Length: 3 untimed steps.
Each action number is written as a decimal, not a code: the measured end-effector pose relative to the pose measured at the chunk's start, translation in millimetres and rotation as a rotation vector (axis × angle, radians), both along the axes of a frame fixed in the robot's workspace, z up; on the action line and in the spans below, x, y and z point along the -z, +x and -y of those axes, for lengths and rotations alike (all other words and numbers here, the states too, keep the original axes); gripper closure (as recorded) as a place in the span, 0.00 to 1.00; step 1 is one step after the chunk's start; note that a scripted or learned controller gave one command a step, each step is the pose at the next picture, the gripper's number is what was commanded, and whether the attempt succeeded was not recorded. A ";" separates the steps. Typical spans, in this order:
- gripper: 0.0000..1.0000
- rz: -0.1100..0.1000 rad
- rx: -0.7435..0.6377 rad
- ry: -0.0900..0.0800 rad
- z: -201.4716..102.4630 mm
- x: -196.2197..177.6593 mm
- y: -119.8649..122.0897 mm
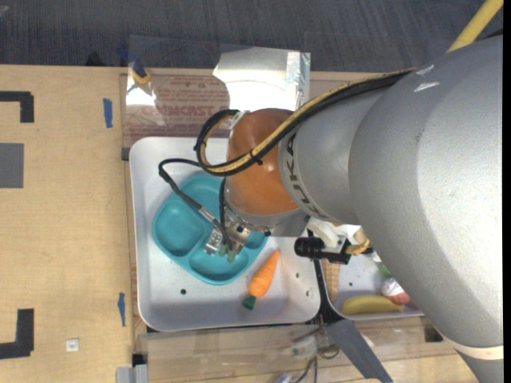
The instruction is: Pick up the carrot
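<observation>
The arm reaches in from the right and covers much of the right bin; its orange band sits over the back of the left bin. The gripper hangs low over a teal dish in the left bin, at the dish's right side. From where I stand the fingers are small and dark against the dish, and I cannot tell whether they are spread or closed; nothing is seen between them. The carrot lies on the floor of the left bin, just beside the dish's near right edge, tilted, its green end toward the front wall. It lies near the gripper, and nothing grips it. Black and yellow cables loop off the wrist above the dish. In the right bin a banana lies near the front wall, with a small reddish item just beside it, too hidden to name. The counter to the left is bare board with dark corner marks and blue tape pieces
</observation>
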<state>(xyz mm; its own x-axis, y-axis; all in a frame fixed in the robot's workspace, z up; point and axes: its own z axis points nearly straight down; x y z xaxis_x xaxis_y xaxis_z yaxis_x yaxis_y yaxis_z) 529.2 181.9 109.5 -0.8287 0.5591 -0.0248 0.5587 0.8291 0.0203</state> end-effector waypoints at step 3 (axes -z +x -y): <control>1.00 -0.033 0.333 0.002 60.5 -89.0 -3.7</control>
